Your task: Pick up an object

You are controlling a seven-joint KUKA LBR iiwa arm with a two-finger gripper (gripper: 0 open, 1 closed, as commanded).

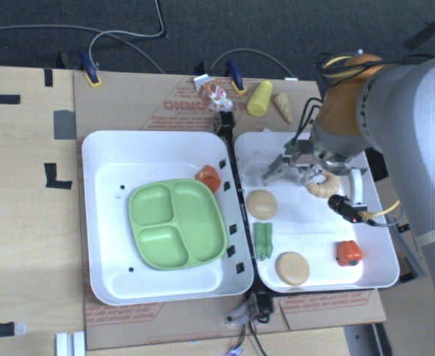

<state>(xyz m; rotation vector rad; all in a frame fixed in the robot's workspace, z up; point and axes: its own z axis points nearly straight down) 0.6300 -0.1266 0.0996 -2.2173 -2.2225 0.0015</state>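
My gripper [291, 173] hangs over the far part of the right bin [380, 273], open, with nothing between its fingers. A beige ring-shaped pastry [324, 188] lies just to its right, partly under the wrist. A round tan bun [261, 204] sits a little nearer and left of the gripper, apart from it. Farther toward the front lie a green bean pod [263, 239], a second tan round piece [292, 268] and a small orange-red object [348, 253].
The left bin [98, 199] holds a green divided plate [176, 223] and a red-orange item [208, 176] by the shared wall. Beyond the bins on the cardboard lie a yellow bottle [259, 99], a tan cone [283, 107] and a small packet [213, 93].
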